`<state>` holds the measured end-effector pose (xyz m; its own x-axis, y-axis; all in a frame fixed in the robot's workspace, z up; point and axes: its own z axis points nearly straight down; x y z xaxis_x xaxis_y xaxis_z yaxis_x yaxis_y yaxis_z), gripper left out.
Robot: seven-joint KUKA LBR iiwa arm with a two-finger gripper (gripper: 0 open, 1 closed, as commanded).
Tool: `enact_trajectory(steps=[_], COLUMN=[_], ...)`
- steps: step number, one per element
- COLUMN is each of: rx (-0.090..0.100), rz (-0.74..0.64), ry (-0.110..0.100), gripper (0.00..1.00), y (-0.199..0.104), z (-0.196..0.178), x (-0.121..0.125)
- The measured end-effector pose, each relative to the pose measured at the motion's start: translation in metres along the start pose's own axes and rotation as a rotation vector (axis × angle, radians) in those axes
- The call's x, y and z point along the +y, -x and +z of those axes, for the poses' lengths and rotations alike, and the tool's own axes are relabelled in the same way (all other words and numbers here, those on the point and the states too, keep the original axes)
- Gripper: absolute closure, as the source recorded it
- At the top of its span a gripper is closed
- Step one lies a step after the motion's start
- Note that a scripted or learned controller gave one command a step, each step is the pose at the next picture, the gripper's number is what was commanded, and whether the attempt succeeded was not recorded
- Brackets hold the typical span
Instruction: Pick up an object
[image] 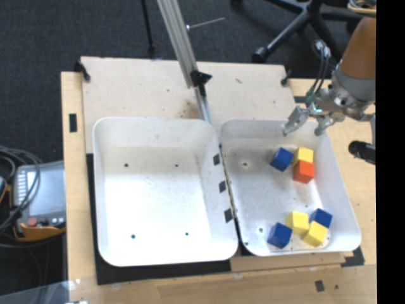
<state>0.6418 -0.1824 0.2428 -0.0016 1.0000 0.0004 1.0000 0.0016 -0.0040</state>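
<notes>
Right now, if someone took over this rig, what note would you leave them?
Gripper: fingers open, holding nothing, above the back rim of the right bin.
Blocks, all in the right bin: a back cluster of blue block, yellow block and orange block; a front cluster of two blue blocks and two yellow blocks.
Done: nothing picked yet.
Left: descend on one block, the back cluster looks closest, close and lift.
</notes>
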Motion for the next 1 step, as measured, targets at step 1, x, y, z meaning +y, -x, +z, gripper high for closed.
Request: enact_trajectory(steps=[1], rx=[-0.003], rz=[-0.002], ry=[0.004], gripper=[0.00], y=[0.0005], z=[-0.0034], x=[0.0007])
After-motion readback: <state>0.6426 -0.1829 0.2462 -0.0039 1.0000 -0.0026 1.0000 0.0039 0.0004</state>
